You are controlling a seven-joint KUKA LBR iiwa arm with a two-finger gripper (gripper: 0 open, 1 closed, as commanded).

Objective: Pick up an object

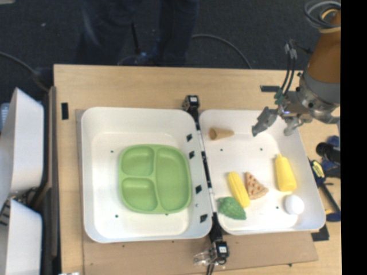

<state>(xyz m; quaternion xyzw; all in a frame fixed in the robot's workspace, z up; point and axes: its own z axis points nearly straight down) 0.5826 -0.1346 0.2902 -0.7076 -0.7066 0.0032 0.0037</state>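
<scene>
Down at the front edge of the desk (69, 251), nearest to me, a small metal clip (207, 258) sits where the two white bins meet. Moving from the left, the left bin (97, 125) holds a green divided plate (155, 178), lying flat with its three compartments facing up. Across the centre seam, the right bin (261, 225) carries the toy food. A small ice-cream cone (220, 133) lies on its side near the back, well apart from the rest. Toward the front, a green leafy piece (231, 208) touches the lower end of a yellow corn cob (238, 189), and a pizza slice (256, 186) lies just beside that cob. Further right a second, larger yellow cob (285, 173) lies alone, with a white egg (293, 204) near its front end. Above the bin's back right corner hangs the grey arm with its orange band (325, 59); its end effector (276, 123) has both fingers spread apart with nothing between them, poised over the bare floor of the bin between the cone and the larger cob
</scene>
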